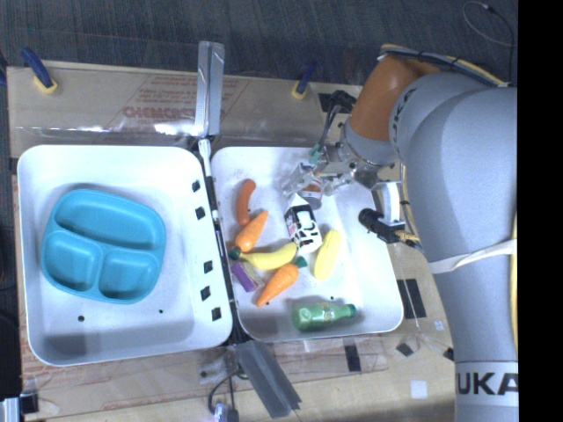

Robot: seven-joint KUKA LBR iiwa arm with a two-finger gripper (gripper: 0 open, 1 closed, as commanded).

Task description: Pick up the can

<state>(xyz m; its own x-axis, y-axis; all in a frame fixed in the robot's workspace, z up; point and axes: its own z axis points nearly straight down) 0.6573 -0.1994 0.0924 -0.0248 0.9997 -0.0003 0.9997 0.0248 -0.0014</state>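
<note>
Two shallow white bins sit side by side on the table [106, 86]. The left bin [53, 170] carries a blue divided tray [104, 244] with three compartments, lying toward that bin's left half. The right bin [383, 310] holds a loose cluster: a sausage-like orange piece [244, 200] near its upper left, an orange carrot [252, 230] just below it, a yellow banana [271, 256] touching a second carrot [278, 283], and a small purple piece [244, 276] at the banana's left end. The can [303, 224], black and white, stands tilted in the middle of this bin, just above the banana and beside a pale yellow lemon-like piece [326, 253]. A green bottle [322, 314] lies on its side along the bin's front edge. The end effector [318, 176] hangs over the bin's upper part, just above the can and apart from it; whether it is spread or pressed together I cannot tell. The grey arm [462, 192] with its orange band [380, 99] fills the right side.
</note>
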